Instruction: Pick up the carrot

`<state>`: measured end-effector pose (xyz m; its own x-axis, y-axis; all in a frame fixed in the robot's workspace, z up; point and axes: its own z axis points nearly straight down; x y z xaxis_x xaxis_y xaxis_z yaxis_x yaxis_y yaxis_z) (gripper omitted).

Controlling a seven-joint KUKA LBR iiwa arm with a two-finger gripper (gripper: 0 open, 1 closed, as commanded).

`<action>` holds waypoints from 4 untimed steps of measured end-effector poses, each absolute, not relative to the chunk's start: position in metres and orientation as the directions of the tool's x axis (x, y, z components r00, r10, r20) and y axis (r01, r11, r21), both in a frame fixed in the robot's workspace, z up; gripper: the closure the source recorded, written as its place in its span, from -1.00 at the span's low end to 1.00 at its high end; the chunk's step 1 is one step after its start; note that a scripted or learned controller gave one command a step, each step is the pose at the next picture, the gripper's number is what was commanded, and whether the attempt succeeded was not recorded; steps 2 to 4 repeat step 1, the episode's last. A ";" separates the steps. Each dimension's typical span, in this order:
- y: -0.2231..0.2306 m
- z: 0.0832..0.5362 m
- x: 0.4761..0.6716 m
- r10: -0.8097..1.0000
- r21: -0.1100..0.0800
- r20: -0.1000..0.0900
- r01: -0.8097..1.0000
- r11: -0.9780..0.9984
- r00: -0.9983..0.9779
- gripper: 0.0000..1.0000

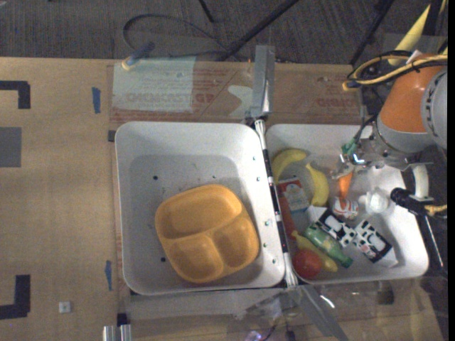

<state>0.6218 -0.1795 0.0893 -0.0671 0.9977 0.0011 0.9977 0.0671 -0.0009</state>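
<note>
We look down on a brown bench (pixel 64 212) carrying two shallow white bins side by side. The left bin (pixel 135 144) holds one thing, a yellow-orange divided tray (pixel 206 231) lying flat toward its near right corner. The right bin (pixel 412 258) is crowded. The grey arm (pixel 416 109), with its orange band, comes in over that bin's far right corner. Its gripper (pixel 353 158) hangs above the bin's upper middle; we cannot tell how far apart the fingers stand or whether they have hold of anything.

Among the bin's contents, a yellow banana (pixel 295 163) curves along the far left side, near the divider. Two black-and-white patterned boxes (pixel 355 234) lie toward the near right. A green bottle (pixel 329 246) rests at a slant just left of them, and a red tomato (pixel 307 263) sits at the near edge. The carrot (pixel 344 184), small and orange, lies just below the gripper, in the middle of the right bin, right of the banana.
</note>
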 end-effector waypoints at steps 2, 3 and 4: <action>-0.132 0.226 0.582 0.992 0.003 -0.001 0.992 -0.124 0.124 1.00; -0.132 0.226 0.582 0.992 0.003 -0.001 0.992 -0.124 0.124 1.00; -0.132 0.226 0.582 0.992 0.003 -0.001 0.992 -0.124 0.124 1.00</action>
